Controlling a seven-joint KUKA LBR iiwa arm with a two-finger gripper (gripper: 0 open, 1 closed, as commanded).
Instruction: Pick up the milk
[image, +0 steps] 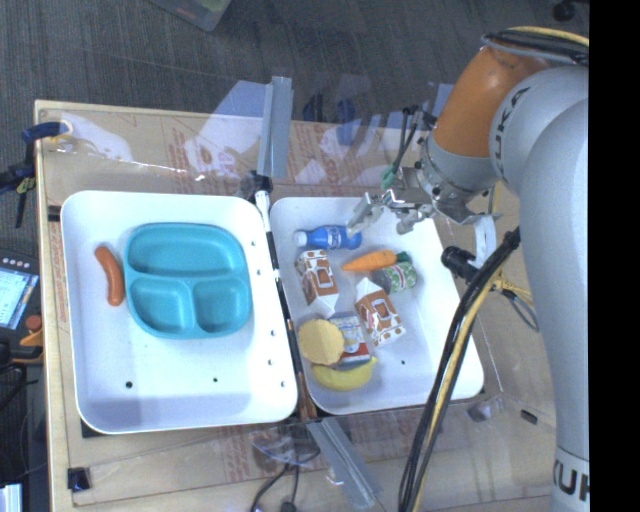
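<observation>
Milk (318, 277) lay in the right bin (455, 345), left-middle, w/ a 2nd carton (379, 316) just beside the carrot (369, 262). Gripper (385, 207) hovered at the far edge, fingers spread wide, holding nothing. Prob. light, stiff card; grab across flat sides.

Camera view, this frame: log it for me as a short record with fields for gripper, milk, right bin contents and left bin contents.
gripper: open, above far edge of right bin, holding nothing
milk: two small cartons, one by the bin's left wall, one mid-bin, both untouched
right bin contents: blue bottle, carrot, banana, yellow disc
left bin contents: teal divided tray, sausage beside it
</observation>
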